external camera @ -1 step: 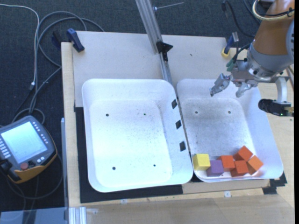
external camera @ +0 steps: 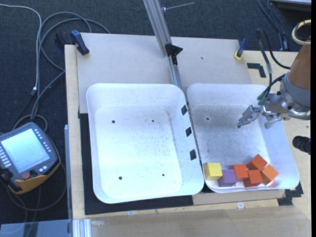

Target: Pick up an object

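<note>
In the right bin (external camera: 217,132), a cluster of blocks lies along the near rim: a yellow cube (external camera: 213,170), a purple cube (external camera: 227,177) and several orange blocks (external camera: 254,171). My gripper (external camera: 256,119) hangs over the right bin's far right part, well above and behind the blocks. Its two fingers are spread apart and open, with nothing between them. One fingertip (external camera: 244,118) points left toward the bin's middle. The arm's orange band (external camera: 301,70) enters from the right edge.
The left bin (external camera: 98,132) sits beside the right one, with a row of black clips (external camera: 188,131) along the shared rim. A slanted metal pole (external camera: 158,21) rises behind the bins. A teach pendant (external camera: 27,154) lies at far left off the bench.
</note>
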Robot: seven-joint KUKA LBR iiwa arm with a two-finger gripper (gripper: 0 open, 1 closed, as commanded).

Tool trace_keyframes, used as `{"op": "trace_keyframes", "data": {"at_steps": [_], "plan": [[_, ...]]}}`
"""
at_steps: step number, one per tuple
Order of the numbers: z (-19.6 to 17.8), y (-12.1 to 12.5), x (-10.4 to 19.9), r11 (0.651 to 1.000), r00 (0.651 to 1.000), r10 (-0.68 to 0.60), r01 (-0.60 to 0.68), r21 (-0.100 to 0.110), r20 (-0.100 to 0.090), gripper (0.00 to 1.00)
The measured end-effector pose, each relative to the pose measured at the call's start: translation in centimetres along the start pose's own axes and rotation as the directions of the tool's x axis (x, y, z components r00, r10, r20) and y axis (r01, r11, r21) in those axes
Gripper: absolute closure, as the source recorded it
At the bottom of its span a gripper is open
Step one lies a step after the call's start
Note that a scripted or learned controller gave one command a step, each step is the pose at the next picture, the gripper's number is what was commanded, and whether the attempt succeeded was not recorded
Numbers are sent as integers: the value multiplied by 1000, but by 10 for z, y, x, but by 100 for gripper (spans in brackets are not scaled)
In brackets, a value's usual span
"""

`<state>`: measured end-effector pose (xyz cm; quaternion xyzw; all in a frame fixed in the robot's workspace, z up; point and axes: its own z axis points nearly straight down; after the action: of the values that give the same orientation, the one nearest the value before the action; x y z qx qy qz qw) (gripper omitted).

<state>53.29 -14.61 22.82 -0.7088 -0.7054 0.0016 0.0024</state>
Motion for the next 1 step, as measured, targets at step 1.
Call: {"op": "trace_keyframes", "data": {"at_steps": [1], "plan": [[80,-47,13,1000,1000,-3,4,6,-3,0]]}}
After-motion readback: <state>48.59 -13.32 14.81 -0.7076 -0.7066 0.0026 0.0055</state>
